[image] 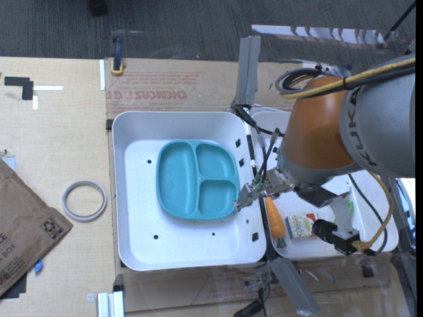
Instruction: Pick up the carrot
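1. Carrot point(274, 219) is lying in the right bin point(370, 248), hard against its left wall, beside a small packet point(299, 226).
2. Gripper point(253, 191) is hanging over the divide between the bins, just above-left of the carrot; how far open it is, can't tell. Nothing visibly in its grasp.
3. Teal divided plate point(197, 179) is sitting in the left bin point(132, 197).
4. Tape ring point(84, 199) is resting on the bench, left of that bin.
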You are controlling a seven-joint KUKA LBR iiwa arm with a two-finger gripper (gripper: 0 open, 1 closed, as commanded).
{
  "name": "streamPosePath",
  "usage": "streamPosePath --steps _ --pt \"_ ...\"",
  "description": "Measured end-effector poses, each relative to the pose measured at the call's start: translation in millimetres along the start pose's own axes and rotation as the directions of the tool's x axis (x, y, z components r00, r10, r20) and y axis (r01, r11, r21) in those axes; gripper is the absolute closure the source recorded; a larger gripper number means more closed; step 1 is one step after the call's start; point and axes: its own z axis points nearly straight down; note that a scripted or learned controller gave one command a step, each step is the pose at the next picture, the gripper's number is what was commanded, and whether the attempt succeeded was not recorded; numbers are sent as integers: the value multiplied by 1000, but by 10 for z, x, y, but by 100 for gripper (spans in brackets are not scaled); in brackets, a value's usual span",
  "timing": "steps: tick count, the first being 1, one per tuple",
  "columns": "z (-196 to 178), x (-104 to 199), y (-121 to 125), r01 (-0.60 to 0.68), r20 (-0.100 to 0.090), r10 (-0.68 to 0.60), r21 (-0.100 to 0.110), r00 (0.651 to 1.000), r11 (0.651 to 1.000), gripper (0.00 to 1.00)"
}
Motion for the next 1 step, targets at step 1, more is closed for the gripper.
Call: streamPosePath --steps 1 --pt "-5 -626 -272 -64 0 64 -2 998 998 0"
